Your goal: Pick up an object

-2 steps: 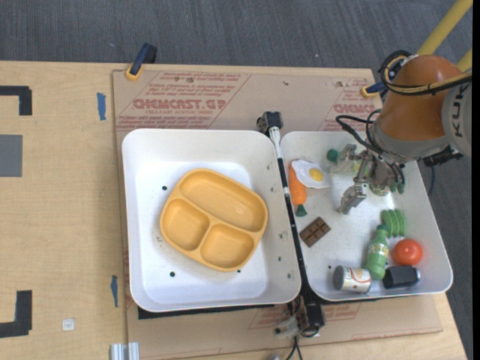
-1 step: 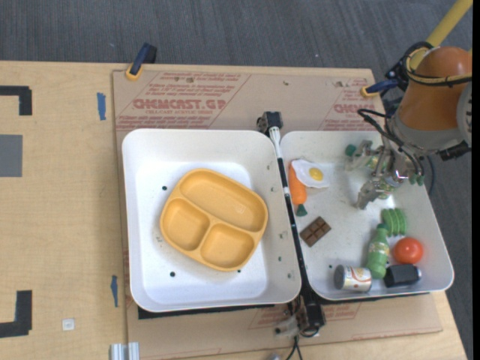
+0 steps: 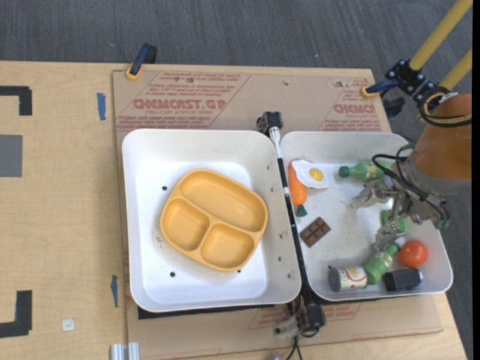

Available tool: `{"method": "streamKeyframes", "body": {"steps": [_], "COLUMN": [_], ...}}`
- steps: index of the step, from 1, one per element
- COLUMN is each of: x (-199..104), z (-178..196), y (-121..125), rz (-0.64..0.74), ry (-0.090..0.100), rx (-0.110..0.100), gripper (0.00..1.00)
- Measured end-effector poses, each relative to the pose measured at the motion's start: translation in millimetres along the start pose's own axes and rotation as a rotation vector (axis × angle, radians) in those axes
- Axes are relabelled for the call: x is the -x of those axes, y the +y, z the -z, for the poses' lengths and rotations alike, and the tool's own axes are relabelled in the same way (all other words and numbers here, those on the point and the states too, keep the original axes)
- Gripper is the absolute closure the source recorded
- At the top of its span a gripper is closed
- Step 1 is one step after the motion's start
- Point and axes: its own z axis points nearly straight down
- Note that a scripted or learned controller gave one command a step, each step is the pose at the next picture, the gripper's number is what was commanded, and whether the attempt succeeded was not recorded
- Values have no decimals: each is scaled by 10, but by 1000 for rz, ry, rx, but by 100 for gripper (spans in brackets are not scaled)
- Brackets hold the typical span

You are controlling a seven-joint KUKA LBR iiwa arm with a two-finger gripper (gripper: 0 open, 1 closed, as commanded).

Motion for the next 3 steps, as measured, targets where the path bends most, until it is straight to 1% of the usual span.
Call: {"method": "streamKeyframes", "body": {"steps": [1, 2, 3], "x": [689, 917, -259], "z": [0, -39, 240], "y": [-456, -421, -287], "rz": [157, -192, -326], "ry": [-3, 75, 1], "rx": [-1, 33, -1], "gripper": [0, 0, 0]}}
